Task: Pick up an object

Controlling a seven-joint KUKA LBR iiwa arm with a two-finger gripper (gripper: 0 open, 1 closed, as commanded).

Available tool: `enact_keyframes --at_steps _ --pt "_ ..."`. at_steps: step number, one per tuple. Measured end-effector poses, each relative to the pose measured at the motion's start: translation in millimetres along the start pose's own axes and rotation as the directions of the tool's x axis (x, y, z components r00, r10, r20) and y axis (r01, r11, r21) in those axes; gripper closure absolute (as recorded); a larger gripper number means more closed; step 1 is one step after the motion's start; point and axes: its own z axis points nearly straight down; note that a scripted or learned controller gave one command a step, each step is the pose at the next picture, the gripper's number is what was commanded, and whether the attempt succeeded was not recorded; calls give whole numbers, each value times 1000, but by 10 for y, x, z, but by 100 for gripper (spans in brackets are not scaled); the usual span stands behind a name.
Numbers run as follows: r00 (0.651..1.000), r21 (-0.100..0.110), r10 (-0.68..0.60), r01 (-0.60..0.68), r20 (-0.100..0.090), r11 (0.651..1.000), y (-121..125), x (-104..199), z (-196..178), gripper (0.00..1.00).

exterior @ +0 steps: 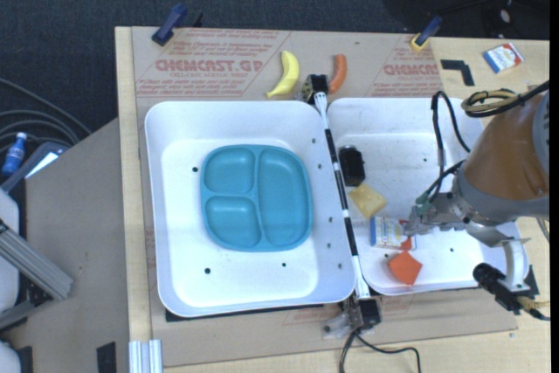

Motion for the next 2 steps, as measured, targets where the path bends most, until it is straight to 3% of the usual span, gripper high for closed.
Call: enact_keyframes --at_steps 1,2 --pt "1000 10 -3 3 -3 1000 778 595 -862 100" --pt "1000 11 -3 3 -3 1000 775 592 -860 0"
